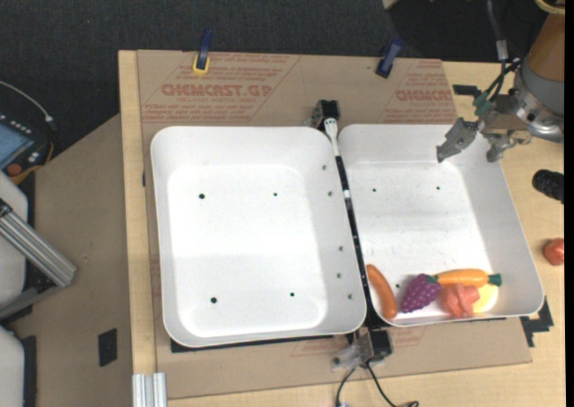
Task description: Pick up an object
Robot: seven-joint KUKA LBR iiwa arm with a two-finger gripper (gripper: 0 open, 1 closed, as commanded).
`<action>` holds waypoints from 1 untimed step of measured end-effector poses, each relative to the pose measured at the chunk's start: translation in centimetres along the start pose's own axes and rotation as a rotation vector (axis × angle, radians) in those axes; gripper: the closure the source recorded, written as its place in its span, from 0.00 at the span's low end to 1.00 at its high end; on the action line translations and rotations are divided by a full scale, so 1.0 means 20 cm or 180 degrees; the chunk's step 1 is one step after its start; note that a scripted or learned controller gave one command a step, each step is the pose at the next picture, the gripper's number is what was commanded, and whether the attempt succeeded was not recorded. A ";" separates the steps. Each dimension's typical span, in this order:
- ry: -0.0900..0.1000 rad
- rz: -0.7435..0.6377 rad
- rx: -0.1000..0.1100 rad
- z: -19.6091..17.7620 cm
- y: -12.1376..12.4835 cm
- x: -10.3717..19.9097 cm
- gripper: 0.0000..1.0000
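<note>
The gripper [475, 141] hangs over the far right corner of the right bin [421, 217], its two fingers spread apart with nothing between them. The things to pick lie well away from it, bunched along that bin's near edge: a sausage [381, 291] leaning at a slant near the left wall, a bunch of purple grapes [419, 292] just beside it, a carrot [468, 277] lying across the top of a pink piece [457, 300] and a yellow piece [485, 299] whose kind is hard to tell. That makes five items, packed close and touching one another, with open white floor between them and the gripper. The left bin [179, 244] sits beside the right one, the two joined by a dark strip down the middle. Both rest on a brown cardboard sheet [269, 82] printed with red lettering and held by two clamps [203, 57] at its far edge. A small orange thing [555, 251] lies on the bench outside the right bin. Dark carpet [108, 2] surrounds the bench.
</note>
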State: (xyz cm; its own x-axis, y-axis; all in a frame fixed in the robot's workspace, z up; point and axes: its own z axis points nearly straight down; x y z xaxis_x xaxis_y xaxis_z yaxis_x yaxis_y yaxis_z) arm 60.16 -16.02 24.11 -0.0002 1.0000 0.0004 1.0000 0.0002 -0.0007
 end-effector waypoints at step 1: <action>-0.0001 0.0024 0.0024 0.28 -0.20 -0.34 0.00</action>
State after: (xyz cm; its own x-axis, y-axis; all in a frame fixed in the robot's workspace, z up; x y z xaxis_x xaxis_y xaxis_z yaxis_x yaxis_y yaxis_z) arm 56.23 -22.85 18.43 0.0074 1.0000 -0.0001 0.9999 -0.0074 -0.0083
